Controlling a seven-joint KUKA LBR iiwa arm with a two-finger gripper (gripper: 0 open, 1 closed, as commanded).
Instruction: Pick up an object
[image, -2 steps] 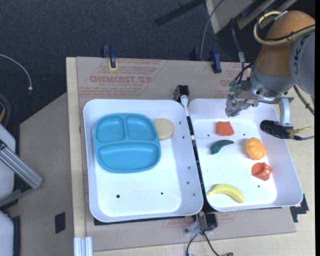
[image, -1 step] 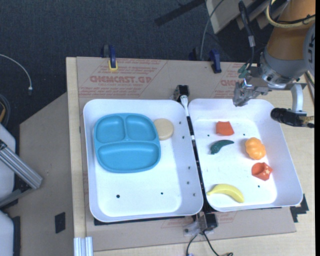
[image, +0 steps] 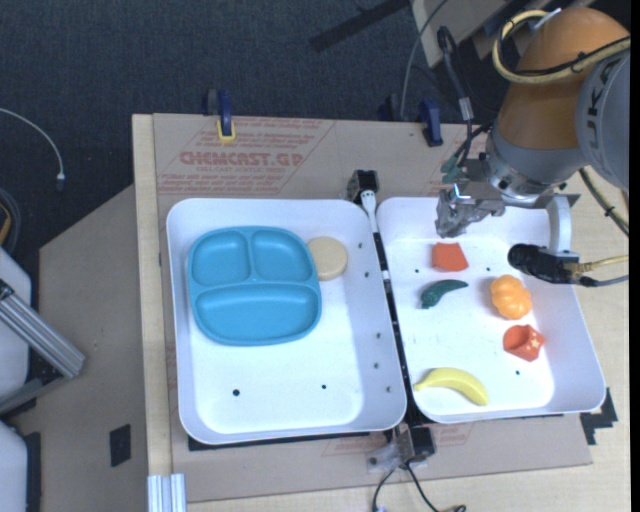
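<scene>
Metal-grey pincer (image: 455, 222): hanging over the far part of the right-hand white bin (image: 570, 385), pointing down, on the end of the grey arm (image: 545, 150) with its orange band (image: 560, 75). Whether it is released or clenched I cannot tell; the fingers are too small and dark against the wrist to read, and nothing is visibly sitting between them.

Orange-red block (image: 449, 257): lying just below the pincer's tip, very near it; contact cannot be judged. Small, squarish, flat-topped, resting on the bin floor.

Dark green piece (image: 441, 291): lying just nearer than the block, long and curved, tapering to a point, like a pepper or pod.

Orange rounded piece (image: 510, 296): sitting to the right of the green one, lobed like a small pumpkin or bell pepper.

Red piece (image: 523, 341): resting near the orange one, toward the near side, chunky and glossy.

Yellow banana (image: 452, 385): lying by the near rim of the right bin, curved, well apart from the pincer.

Left-hand white bin (image: 200, 400): holding a blue divided plate (image: 255, 285) with three compartments, and a pale cream disc (image: 327, 257) touching the plate's right edge.

Cardboard-brown board (image: 160, 160): lying beneath both bins, red lettering showing at its far side.
</scene>
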